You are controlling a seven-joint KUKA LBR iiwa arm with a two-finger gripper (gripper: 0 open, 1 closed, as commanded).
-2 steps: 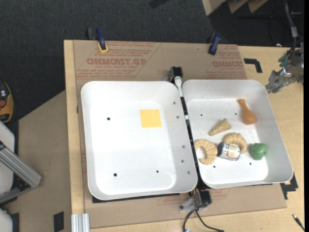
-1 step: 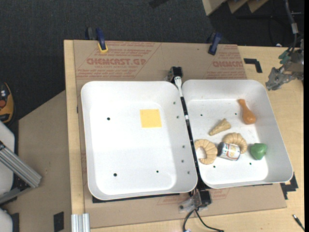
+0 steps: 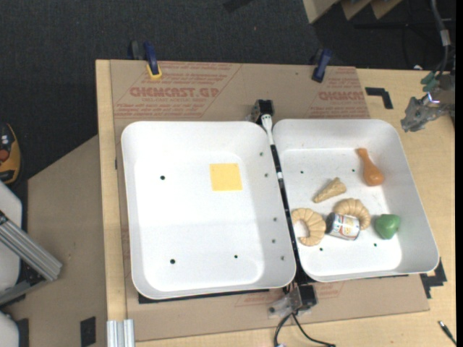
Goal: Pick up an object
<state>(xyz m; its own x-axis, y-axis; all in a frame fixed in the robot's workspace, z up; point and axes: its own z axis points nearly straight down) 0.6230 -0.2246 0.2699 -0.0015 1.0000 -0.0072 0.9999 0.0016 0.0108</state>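
A yellow square (image 3: pixel 226 177) is seen lying flat in the left bin (image 3: pixel 145 215), toward its back edge and right of its middle, well apart from everything else. The two bins are set side by side on a brown board (image 3: pixel 116 121) printed with red lettering, held at its back edge by two clamps (image 3: pixel 152 58). In the right bin (image 3: pixel 412 194) five things are gathered: a ring-shaped pastry (image 3: pixel 311 226) near the left edge, a tan wedge (image 3: pixel 330 189) behind it, a croissant (image 3: pixel 353 210) with a small can (image 3: pixel 343 227) touching its front, an orange piece (image 3: pixel 370 168) toward the back right corner, and a green piece (image 3: pixel 387 225) near the right edge. The can is crowded between pastry and croissant. The gripper (image 3: pixel 423 110) is seen at the view's right edge, beyond the back right corner of the right bin, above the board; it is small and partly cut off, and its state cannot be told. A dark floor (image 3: pixel 72 20) surrounds the bench.
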